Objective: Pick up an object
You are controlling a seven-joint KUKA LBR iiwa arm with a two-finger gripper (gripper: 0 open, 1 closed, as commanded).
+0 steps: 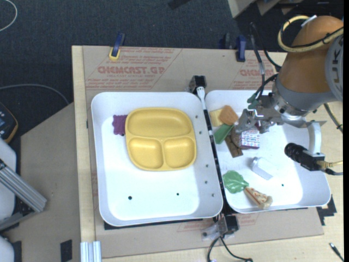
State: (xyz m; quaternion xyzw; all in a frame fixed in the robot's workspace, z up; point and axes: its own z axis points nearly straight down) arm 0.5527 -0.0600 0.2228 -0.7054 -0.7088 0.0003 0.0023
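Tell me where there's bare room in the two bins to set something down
The left bin has bare floor below the yellow tray, down to its front rim. In the right bin, a patch lies right of the small white block. The right bin's left side is crowded, under the gripper.

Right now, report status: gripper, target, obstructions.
Gripper low in right bin, over pink-white packet; grip unconfirmed. Brown bar, green piece crowd alongside. Yellow tray in left bin.
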